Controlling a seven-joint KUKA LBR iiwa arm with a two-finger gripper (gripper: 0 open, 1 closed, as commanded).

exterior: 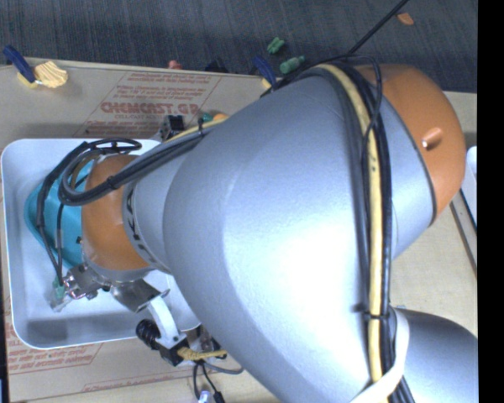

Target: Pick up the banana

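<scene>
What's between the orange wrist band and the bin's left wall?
In the camera view, a teal shape lies between the orange wrist band and the white bin's left wall, with black cables looped over it; the arm hides the rest.

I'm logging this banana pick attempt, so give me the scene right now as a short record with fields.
arm: grey arm reaches in from the right and covers most of the bench
wrist: orange band over the left bin
left bin: white rim visible at left and bottom
teal part: beside the wrist, inside the bin
banana: cannot tell where it lies
cardboard: printed sheet behind the bin
</scene>
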